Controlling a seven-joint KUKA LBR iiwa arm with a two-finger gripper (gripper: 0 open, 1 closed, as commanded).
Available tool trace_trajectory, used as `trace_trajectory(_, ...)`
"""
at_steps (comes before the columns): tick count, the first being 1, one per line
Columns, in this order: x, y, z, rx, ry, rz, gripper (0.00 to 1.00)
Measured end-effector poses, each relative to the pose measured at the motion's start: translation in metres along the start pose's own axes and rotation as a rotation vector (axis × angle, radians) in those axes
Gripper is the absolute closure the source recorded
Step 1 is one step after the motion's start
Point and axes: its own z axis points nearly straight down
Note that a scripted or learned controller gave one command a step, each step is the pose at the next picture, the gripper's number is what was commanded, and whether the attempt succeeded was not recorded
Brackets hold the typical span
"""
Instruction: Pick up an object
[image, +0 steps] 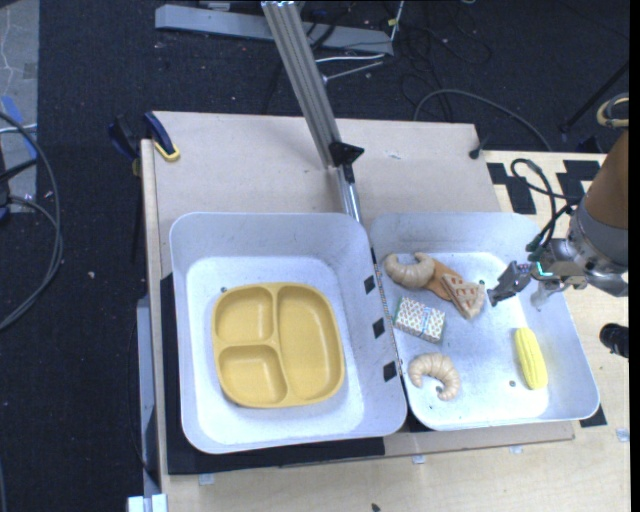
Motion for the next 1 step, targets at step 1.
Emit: trace_trajectory(1, 0.0, 0.0003, -0.0005, -0.001, 0.0, 0.0, 0.0)
